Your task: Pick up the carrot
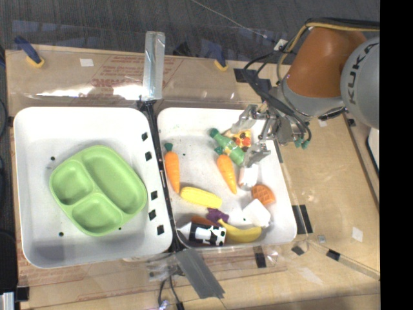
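Two orange carrots lie in the right bin (193, 118). One carrot (171, 171) with a green top rests along the bin's left wall. The other carrot (226, 172) lies near the middle, pointing down and to the right. My gripper (253, 136) hangs over the bin's upper right part, up and to the right of the middle carrot and apart from it. It looks open. A small green, red and yellow toy (233, 141) sits right at its fingers, with nothing visibly held.
The right bin also holds a yellow corn-like piece (200, 196), a banana (242, 233), a black-and-white bottle (202, 234), a reddish-orange piece (263, 194) and white bits (249, 175). A green divided plate (98, 189) lies in the left bin (39, 124).
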Controlling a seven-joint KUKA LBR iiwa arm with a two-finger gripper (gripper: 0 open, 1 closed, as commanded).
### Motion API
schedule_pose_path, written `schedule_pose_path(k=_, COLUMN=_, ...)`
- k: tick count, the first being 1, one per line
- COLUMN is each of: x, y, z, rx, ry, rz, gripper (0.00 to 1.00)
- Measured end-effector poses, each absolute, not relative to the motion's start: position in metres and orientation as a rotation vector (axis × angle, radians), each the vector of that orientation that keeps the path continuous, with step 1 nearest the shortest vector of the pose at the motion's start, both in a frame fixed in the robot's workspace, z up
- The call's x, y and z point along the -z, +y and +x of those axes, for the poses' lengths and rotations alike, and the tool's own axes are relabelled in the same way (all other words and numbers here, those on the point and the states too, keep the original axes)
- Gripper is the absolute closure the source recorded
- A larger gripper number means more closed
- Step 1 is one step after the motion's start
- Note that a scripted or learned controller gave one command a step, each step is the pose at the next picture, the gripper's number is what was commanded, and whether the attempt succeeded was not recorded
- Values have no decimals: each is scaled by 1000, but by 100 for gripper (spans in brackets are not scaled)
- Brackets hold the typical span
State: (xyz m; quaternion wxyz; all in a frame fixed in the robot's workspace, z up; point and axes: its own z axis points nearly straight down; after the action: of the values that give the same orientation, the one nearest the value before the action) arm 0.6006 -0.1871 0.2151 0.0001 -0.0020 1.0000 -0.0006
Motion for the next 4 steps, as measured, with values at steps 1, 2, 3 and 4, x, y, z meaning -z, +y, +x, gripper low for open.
schedule_pose_path(k=1, x=-91, y=-176, z=609, rx=0, ry=3142, rz=-14, gripper=0)
schedule_pose_path(k=2, x=-104, y=-174, z=611, rx=2, ry=3137, rz=-28, gripper=100)
schedule_pose_path(k=3, x=-243, y=-142, z=615, rx=6, ry=3115, rz=-283, gripper=100)
schedule_pose_path(k=4, x=-263, y=-203, z=574, rx=4, ry=3054, rz=-720, gripper=100)
